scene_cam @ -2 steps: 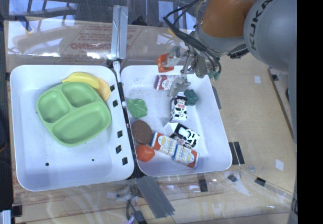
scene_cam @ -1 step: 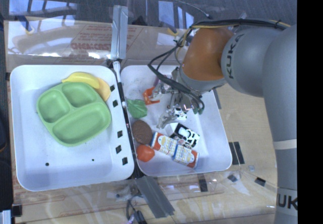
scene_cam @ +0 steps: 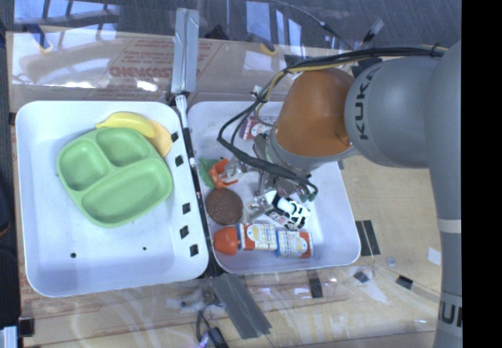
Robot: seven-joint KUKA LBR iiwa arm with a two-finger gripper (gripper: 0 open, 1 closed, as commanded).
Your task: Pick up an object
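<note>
Now the gripper (scene_cam: 276, 196) is reaching down into the right bin (scene_cam: 343, 221), hanging over a black-and-white toy (scene_cam: 292, 213) just right of the brown disc (scene_cam: 223, 205). I cannot tell its state. Next it likely needs a firm close, then a straight lift.

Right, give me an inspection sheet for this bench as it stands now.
Surface: two shallow white bins, left bin and right bin, side by side.
Job's things: in the right bin, round brown disc, black-and-white cow toy, orange-capped labelled bottle lying flat.
Clutter: in the left bin, green divided plastic plate, yellow banana at its rim.
Gripper: two-finger gripper low among the right bin's items; state unclear.
Cables: black cable loops at the wrist.
Surroundings: nothing seen.
</note>
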